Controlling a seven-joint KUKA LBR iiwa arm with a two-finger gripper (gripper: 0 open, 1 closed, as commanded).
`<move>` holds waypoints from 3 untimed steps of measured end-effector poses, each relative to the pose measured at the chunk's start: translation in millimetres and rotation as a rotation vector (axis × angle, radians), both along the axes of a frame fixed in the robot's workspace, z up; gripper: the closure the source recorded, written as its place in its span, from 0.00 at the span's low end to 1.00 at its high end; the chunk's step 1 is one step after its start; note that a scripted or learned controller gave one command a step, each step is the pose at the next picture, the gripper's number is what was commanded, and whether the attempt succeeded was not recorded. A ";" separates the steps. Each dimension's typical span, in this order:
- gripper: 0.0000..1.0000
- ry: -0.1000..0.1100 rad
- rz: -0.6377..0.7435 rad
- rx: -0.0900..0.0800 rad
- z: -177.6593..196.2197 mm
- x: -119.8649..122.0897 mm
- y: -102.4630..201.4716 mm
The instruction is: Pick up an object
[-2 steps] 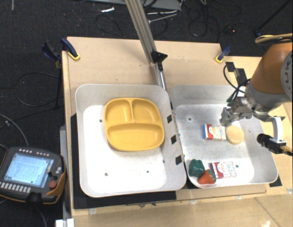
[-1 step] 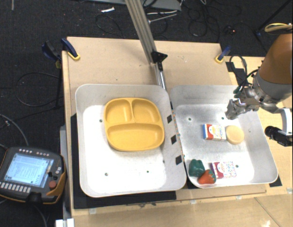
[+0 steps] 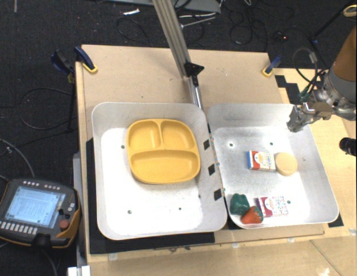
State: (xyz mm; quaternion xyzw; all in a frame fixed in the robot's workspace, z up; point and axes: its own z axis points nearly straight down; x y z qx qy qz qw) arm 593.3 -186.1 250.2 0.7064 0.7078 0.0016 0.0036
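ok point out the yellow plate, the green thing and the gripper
yellow plate (image 3: 163, 165), camera view, on its large front compartment
green thing (image 3: 240, 202), camera view, on its top face
gripper (image 3: 296, 123), camera view, at its tip over the right bin's far edge

The right bin (image 3: 242, 125) has plenty of bare floor across its upper and left parts, so a pincer could come straight down there. Toward the middle right, a small red-and-white carton (image 3: 261, 160) lies touching a pale round piece (image 3: 286, 164), leaving no gap between them. At the near edge, a green piece (image 3: 240, 202), a red piece (image 3: 252, 215) and a second carton (image 3: 273, 206) crowd together against the rim. The left bin (image 3: 109, 206) is taken up in its upper half by a yellow divided plate (image 3: 163, 150); its lower half is open. A slanted metal pole (image 3: 174, 30) crosses above the desk (image 3: 132, 73) behind the bins.
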 end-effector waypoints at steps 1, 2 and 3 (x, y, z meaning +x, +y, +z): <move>1.00 0.002 0.001 0.001 36.3 1.3 -0.1; 1.00 0.007 0.005 0.004 33.0 0.3 47.1; 1.00 0.008 0.007 0.005 22.3 15.9 106.1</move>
